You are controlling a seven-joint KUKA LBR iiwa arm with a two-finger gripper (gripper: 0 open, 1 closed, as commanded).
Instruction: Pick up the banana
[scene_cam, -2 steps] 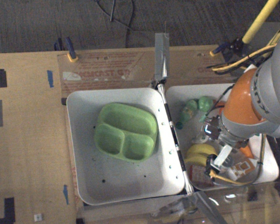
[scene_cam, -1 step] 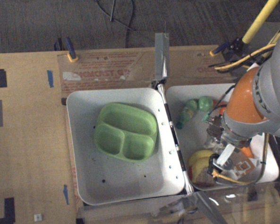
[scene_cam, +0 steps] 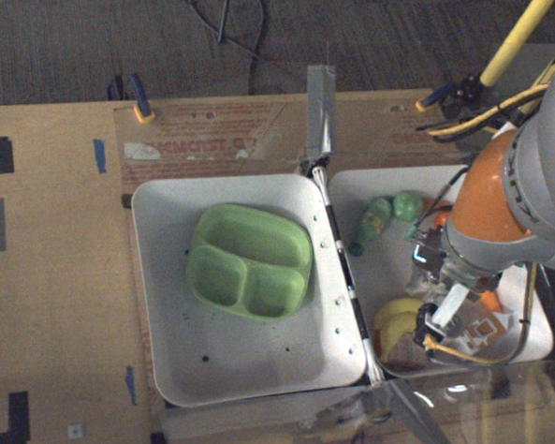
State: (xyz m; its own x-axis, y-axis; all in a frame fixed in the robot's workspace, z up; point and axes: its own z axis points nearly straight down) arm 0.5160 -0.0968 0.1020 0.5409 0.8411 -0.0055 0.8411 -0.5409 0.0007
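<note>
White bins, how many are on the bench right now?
2. The left bin holds a green divided plate. The right bin holds the banana and a green bottle; the arm covers part of it.

We see the grey KUKA arm (scene_cam: 541, 167) entering from the right side of the camera view, its broad orange band (scene_cam: 487, 199) sitting just above the wrist. Arm angles downward and toward lower left. Wrist housing is dark, cabled. The two-finger gripper (scene_cam: 432, 324) points down-left at the lower end. Finger spacing is too obscured for us to judge.
</note>
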